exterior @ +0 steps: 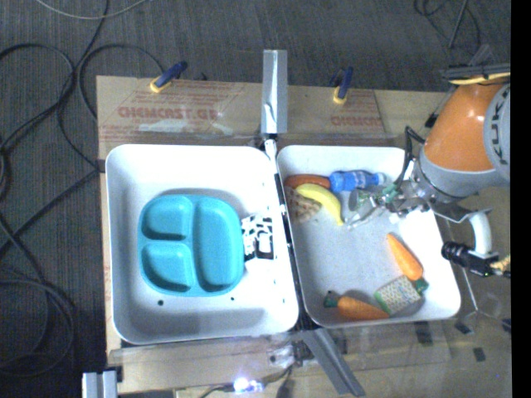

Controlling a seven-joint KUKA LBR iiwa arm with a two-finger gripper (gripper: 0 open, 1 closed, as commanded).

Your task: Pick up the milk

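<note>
- The counter (116, 106) is a brown board with two clamps at its far edge; it carries two white bins side by side, their inner rims touching along the middle.
- The left bin (124, 247) holds a blue divided tray (192, 243) near its centre, with bare white floor around it on the near and left sides.
- The right bin (348, 247) has a wide bare patch in its middle; its things crowd the far and near edges.
- The arm (469, 135) reaches in over the right bin's far right corner.
- The milk (258, 235), a small black-and-white carton, lies in the left bin against the tray's right edge, close to the inner rim.
- A banana (322, 199) and a blue water bottle (355, 179) lie along the far edge of the right bin.
- Two carrots (405, 257) sit toward the right and near walls.
- The pincer (365, 206) hangs just beside the bottle; whether it is open or closed cannot be told.
</note>
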